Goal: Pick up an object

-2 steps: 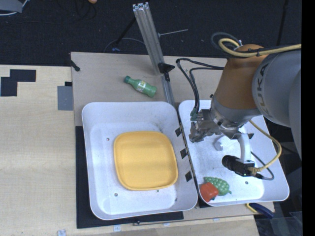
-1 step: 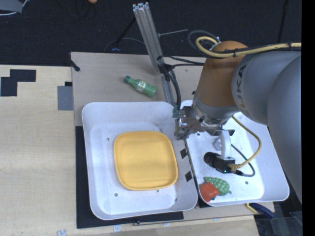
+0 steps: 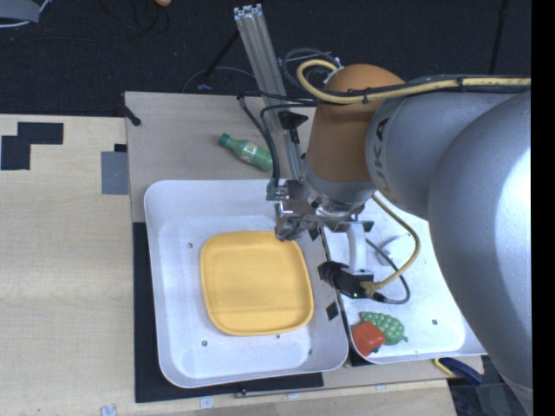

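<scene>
A yellow square plate (image 3: 256, 282) lies flat in the left white bin (image 3: 173, 232). My gripper (image 3: 290, 224) hangs over the plate's far right corner, close above the bin floor, under the orange band of the arm. A red and green toy vegetable (image 3: 375, 332) lies in the right bin (image 3: 434, 319), near its front left corner. A green bottle (image 3: 245, 151) lies on its side on the bench behind the left bin.
The grey arm (image 3: 468, 206) covers most of the right bin. An aluminium post (image 3: 263, 59) rises behind the left bin. Cables loop beside the wrist over the bins' shared wall. Wooden bench surface stretches to the left.
</scene>
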### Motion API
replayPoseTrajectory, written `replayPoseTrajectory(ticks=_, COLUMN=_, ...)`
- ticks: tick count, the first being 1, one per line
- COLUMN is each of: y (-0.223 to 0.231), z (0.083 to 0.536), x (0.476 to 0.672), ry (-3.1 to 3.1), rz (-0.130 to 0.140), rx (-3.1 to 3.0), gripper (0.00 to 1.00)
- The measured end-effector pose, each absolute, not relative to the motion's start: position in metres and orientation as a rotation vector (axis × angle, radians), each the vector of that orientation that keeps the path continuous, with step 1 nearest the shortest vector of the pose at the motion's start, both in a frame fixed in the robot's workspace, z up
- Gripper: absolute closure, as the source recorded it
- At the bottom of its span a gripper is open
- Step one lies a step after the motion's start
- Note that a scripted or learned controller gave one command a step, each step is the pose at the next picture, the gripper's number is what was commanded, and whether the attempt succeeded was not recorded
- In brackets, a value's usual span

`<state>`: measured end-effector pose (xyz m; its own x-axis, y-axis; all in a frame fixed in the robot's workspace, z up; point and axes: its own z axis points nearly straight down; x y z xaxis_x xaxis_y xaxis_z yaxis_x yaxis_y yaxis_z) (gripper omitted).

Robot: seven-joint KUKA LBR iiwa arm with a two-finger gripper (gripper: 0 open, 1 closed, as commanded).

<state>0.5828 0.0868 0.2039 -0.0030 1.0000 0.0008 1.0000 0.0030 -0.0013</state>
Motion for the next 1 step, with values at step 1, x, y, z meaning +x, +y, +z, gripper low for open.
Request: replayPoseTrajectory(ticks=1, y=0.0858, z=0.2042, x=0.5827, ry=-2.223, rz=0.002, rx=-2.219, gripper=0.0)
